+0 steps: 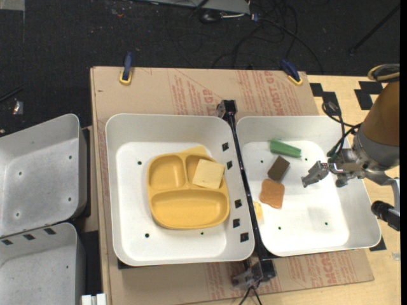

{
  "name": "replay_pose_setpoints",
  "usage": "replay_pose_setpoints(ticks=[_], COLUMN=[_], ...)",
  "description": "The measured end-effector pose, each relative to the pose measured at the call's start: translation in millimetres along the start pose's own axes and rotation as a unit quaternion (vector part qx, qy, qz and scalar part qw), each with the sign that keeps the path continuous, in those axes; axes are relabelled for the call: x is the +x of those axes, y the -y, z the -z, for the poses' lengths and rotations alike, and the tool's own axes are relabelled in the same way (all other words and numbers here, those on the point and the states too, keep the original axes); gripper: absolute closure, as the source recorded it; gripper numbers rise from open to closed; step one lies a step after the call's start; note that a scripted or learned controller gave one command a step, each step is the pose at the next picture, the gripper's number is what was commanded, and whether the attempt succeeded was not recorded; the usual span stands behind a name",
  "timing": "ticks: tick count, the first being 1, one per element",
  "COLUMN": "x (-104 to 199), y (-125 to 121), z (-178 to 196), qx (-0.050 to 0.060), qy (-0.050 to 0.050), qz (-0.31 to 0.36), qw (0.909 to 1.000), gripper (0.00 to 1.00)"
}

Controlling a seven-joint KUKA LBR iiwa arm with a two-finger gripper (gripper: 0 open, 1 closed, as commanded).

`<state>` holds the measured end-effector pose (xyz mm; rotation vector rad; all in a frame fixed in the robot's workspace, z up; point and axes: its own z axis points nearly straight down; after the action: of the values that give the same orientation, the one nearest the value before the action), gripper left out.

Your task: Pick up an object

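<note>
Cardboard (pixel 191 88) print reversed, "TOUGH"-ish, unclear.

Gripper (pixel 313 175) low, arm (pixel 381 132) at right

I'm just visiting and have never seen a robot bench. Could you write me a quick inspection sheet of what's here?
Surface: cardboard-covered bench bearing a left bin and a right bin, side by side.
Job's things: green block, brown block and orange piece in the right bin.
Clutter: yellow divided tray in the left bin, a pale block in it.
Claw: over the right bin, nothing between its fingers.
Cables: black cables on the floor behind.
Surroundings: dark floor, spare white bins at left.
</note>
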<state>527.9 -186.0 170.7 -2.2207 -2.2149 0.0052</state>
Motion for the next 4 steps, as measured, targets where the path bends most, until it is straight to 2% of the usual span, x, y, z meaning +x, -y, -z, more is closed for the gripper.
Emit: replay_pose_setpoints(ticks=[1, 2, 3, 4], x=[7, 7, 7, 11], y=[-3, -2, -3, -8], z=[-62, -80, -69, -24], qx=[0.000, -0.002, -0.003, -0.005], qy=[0.000, 0.000, 0.000, 0.001], qz=[0.001, 0.001, 0.000, 0.003], qw=[1.0000, 1.0000, 1.0000, 1.0000], gripper=[0.00, 0.00, 1.00, 1.00])
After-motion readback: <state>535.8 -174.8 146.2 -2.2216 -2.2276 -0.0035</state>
